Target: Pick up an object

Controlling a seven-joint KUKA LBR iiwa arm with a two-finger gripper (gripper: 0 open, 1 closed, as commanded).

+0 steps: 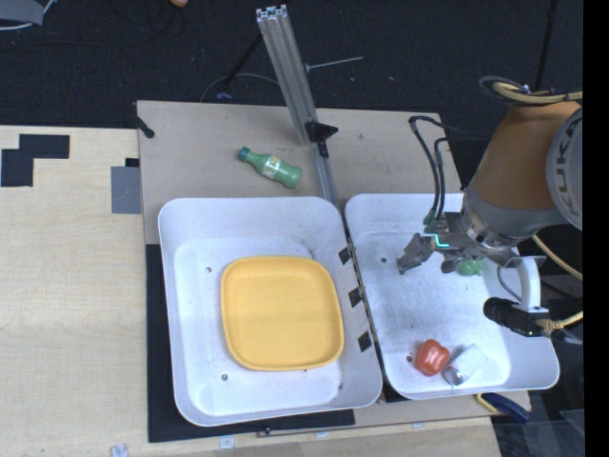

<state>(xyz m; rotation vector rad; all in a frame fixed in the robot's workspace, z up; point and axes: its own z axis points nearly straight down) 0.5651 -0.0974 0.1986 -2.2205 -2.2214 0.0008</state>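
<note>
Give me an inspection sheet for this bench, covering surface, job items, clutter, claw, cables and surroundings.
Surface: two white bins side by side, left bin, right bin.
Job's things: yellow plate flat in left bin; red object and small grey piece in right bin.
Clutter: green bottle lying on the bench behind the bins.
Claw: claw over right bin, near a small green item.
Cables: black cables along the arm.
Surroundings: aluminium bar leaning behind the bins.

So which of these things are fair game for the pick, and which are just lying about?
In the bins, pickable:
- yellow plate, left bin
- red object, right bin
- small green object, beside the gripper

Lying about:
- green bottle, on the bench behind the bins
- aluminium bar
</note>
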